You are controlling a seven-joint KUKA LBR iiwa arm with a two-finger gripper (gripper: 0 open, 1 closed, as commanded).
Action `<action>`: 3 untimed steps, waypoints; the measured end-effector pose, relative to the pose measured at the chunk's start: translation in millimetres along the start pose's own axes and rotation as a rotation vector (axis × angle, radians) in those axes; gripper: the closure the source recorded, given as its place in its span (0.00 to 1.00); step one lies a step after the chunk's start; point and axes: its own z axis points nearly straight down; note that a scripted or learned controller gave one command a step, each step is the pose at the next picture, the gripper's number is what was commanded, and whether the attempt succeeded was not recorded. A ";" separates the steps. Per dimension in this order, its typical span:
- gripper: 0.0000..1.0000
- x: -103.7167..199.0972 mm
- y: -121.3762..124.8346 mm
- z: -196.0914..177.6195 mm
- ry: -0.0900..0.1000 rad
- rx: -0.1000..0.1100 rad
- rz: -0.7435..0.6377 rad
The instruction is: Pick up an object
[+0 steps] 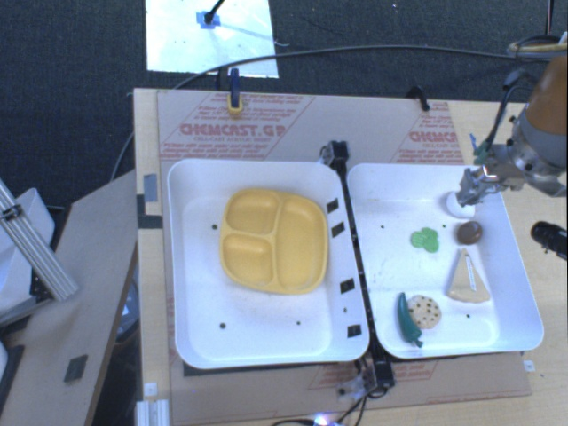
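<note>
One bench (293, 118) of pale board with red lettering carries two shallow white bins of smooth plastic with rounded corners, joined side by side along a black seam. Taking that seam as the landmark, the left bin (200, 327) lies to its left and the right bin (390, 193) to its right.

One grey arm (541, 131) with an orange band comes in far right of the seam; its upper part is cut off by the frame edge. One gripper (473, 187) hangs over the far right corner of the right bin, above a small white round thing (459, 208) that it partly hides. Whether its fingers are spread or pressed together cannot be told, and nothing shows between them.

One yellow tray (273, 240), a rounded square of matte plastic with three compartments, lies just left of the seam, in the middle of the left bin.

Right of the seam lie five small things, each apart from the gripper: one pale wedge (467, 280), well right; one green strip (408, 319), curved, nearest the seam; one tan speckled disc (425, 311), touching the strip; one green clover shape (425, 239); one brown ball (469, 232), just beside the white thing. Their materials are too small to make out.
</note>
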 end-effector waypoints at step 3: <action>1.00 161.8 -33.6 22.3 0.003 0.005 -0.004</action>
